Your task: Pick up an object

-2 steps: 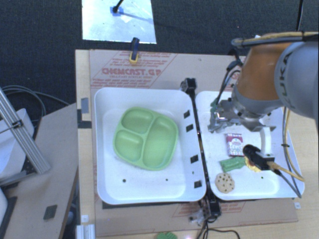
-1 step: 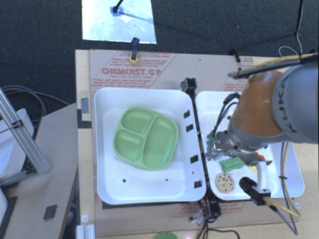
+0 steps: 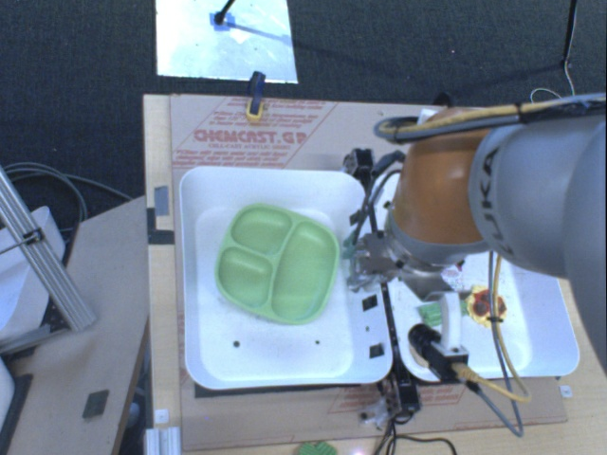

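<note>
- Left bin: shallow, white, square with rounded corners, occupying the centre of the frame.
- Green plate: pale green, three compartments, lying flat in the upper middle of the left bin and turned slightly askew to the bin's sides.
- Right bin: white, at centre right, largely covered by the arm.
- Small objects in the right bin: a green piece and a red-and-yellow item, near each other below the arm's wrist; too small to identify.
- Arm: grey with an orange band, entering from the right, its wrist above the divide between the two bins.
- Gripper: just beside the plate's right edge; its state cannot be told.
- Bench board: brown, printed with red lettering, beneath both bins.
</note>
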Available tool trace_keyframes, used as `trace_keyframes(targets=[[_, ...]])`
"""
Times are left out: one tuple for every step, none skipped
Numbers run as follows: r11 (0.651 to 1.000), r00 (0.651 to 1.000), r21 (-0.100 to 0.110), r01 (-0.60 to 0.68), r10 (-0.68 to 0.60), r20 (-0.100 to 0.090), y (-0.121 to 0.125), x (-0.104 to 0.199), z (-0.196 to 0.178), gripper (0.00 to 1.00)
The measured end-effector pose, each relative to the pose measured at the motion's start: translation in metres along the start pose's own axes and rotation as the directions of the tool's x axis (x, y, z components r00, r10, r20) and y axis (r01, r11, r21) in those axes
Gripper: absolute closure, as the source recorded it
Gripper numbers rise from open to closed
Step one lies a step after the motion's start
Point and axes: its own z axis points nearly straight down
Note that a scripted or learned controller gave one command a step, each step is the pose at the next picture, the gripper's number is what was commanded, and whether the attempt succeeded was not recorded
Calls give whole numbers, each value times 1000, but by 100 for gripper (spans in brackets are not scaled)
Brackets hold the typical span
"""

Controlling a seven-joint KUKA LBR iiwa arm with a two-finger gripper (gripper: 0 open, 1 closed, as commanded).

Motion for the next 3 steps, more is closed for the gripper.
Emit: trace_keyframes(targets=[[1000, 1000, 1, -20, 20, 7, 25, -91, 9, 100], [1000, 1000, 7, -1, 1, 0, 8, 0, 38, 100], [1000, 1000, -9, -9, 9, 3, 3, 54, 135, 100]])
